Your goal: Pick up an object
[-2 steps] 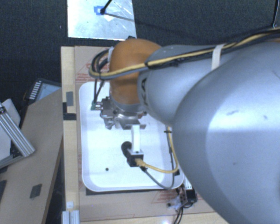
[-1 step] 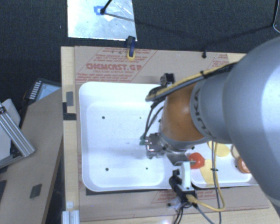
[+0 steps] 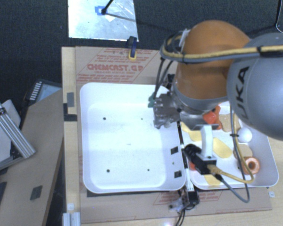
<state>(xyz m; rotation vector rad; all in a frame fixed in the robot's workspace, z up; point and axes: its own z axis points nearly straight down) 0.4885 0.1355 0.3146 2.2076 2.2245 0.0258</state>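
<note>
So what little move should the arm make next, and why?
Probably a short shift toward the right bin, then down. The gripper sits over the right edge of the left bin, near the divide between the bins, while the objects, a white ball, a copper-coloured ring and yellow pieces, lie in the right bin.

Open left bin (image 3: 122, 140); cluttered right bin (image 3: 269, 171).
</note>
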